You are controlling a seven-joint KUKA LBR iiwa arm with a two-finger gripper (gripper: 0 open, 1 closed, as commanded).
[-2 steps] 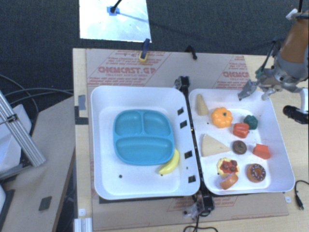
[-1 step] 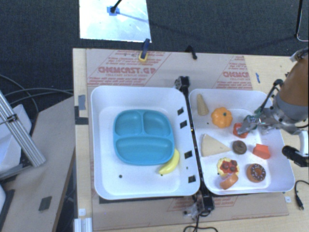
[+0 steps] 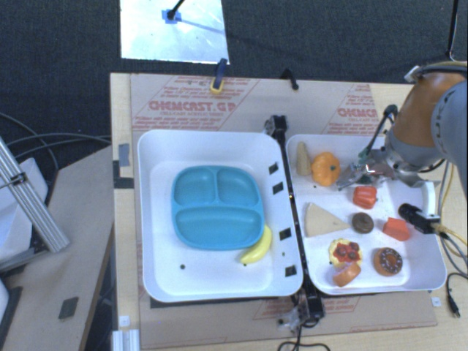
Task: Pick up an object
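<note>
A grey arm with an orange band reached in over the right white bin [image 3: 437, 269], its gripper [image 3: 356, 175] low beside the orange pumpkin [image 3: 325, 168] and just above a red pepper piece [image 3: 365, 196]; whether the gripper was apart or together could not be told, and nothing showed between its tips. Around the pepper lay a pale cheese wedge [image 3: 320, 219], a brown round piece [image 3: 363, 223], an orange-red block [image 3: 396, 229], a small pizza [image 3: 344, 252] and a chocolate doughnut [image 3: 387, 261]. The left white bin [image 3: 157, 269] held a blue divided plate [image 3: 217, 207] with a banana [image 3: 257, 248] at its lower right corner. Both bins sat on a tabletop [image 3: 190, 104] covered in printed brown sheet, above dark carpet [image 3: 58, 42] bearing a shiny metal plate [image 3: 172, 20].
</note>
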